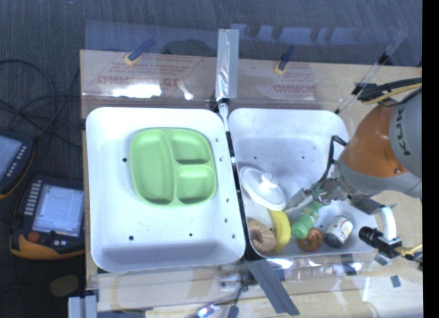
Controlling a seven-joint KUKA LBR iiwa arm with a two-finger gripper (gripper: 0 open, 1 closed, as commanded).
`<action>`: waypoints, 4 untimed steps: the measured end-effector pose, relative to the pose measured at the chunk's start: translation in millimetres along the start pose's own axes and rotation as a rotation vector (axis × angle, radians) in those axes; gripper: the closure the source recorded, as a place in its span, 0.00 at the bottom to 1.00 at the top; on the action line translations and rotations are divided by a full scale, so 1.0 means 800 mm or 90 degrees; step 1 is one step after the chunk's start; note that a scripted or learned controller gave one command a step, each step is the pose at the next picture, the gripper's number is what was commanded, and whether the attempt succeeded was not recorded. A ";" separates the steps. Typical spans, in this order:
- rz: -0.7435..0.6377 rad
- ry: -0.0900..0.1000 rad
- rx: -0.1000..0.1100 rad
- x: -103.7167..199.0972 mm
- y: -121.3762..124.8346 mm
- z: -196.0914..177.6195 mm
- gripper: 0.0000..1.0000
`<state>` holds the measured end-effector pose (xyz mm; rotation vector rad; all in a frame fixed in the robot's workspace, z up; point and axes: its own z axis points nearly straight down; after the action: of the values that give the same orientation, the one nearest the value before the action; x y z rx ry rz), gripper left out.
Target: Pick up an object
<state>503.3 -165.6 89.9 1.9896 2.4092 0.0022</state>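
— So, where is the gripper [310, 199] sitting?
— Low in the right bin [288, 131], touching the green bottle [304, 224] beside the banana [280, 227].
— Gripping it?
— I cannot tell.

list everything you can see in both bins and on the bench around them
left bin: 1, white, left side of bench
right bin: 1, white, beside it
divided plate: 1, green, three compartments, in left bin
lid-like dish: 1, white, right bin near the divider
banana: 1, yellow, right bin front
bottle: 1, green, beside banana
round pastry-like item: 1, brown, front left corner of right bin
small can: 1, dark with pale label, front right
handheld pendant: 1, grey and orange, left of bench
arm: 1, grey and orange, right
gripper: 1, over bottle
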 end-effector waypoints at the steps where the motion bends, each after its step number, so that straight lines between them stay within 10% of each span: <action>1: 0.158 0.006 0.012 -0.027 0.037 -0.038 0.00; 2: 0.156 0.002 0.001 0.038 -0.013 0.000 0.00; 3: 0.156 0.004 0.003 0.037 -0.012 -0.009 1.00; 4: 0.102 0.006 0.011 0.005 -0.022 -0.161 1.00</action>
<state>483.8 -164.0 218.8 2.1883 2.2556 -0.0083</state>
